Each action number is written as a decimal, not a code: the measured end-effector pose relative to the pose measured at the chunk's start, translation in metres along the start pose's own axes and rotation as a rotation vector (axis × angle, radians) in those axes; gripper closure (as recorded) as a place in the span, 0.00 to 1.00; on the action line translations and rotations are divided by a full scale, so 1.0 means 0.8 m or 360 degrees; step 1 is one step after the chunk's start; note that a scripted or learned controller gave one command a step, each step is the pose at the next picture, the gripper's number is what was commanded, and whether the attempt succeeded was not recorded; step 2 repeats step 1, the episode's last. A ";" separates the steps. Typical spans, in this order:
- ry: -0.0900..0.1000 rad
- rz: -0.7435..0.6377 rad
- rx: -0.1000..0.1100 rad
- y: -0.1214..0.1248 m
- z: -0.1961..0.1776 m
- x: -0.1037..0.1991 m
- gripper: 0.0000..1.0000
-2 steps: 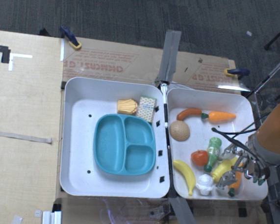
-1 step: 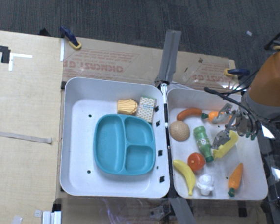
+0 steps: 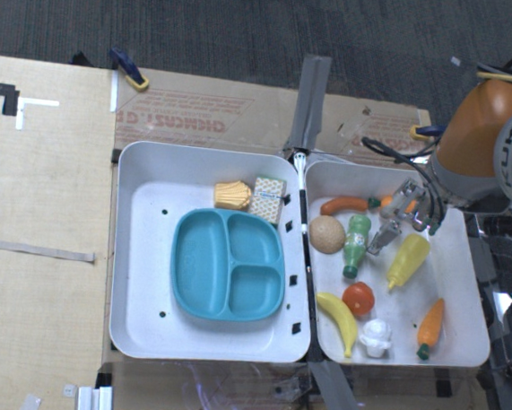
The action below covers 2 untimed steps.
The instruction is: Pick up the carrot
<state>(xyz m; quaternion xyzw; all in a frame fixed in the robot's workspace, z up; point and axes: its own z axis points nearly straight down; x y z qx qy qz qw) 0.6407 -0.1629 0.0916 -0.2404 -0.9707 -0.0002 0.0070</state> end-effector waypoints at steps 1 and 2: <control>-0.0031 -0.0005 -0.0004 0.002 -0.016 -0.004 1.00; -0.0031 -0.0005 -0.0004 0.002 -0.016 -0.004 1.00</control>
